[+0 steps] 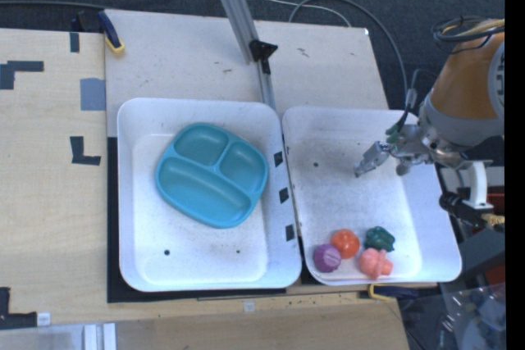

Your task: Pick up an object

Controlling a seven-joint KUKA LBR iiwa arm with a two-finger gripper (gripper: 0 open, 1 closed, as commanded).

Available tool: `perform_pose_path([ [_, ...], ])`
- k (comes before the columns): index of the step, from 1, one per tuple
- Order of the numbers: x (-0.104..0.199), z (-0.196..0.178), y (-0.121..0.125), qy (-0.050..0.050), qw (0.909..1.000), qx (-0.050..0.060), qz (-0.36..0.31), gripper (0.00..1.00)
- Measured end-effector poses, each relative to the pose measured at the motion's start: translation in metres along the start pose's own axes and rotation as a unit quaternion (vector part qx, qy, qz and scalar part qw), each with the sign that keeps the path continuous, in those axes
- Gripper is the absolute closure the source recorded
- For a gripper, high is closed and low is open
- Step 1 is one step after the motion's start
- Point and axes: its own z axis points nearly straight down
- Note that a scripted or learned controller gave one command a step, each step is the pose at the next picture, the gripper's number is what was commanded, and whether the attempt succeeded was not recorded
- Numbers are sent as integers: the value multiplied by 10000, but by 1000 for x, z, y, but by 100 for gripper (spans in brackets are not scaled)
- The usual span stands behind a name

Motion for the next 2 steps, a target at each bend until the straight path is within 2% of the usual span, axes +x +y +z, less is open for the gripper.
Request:
perform_pose_path([
  [1,0,0,0,-1,10000,-1,2,0],
  [2,4,48,7,-2,10000,21,2,0],
])
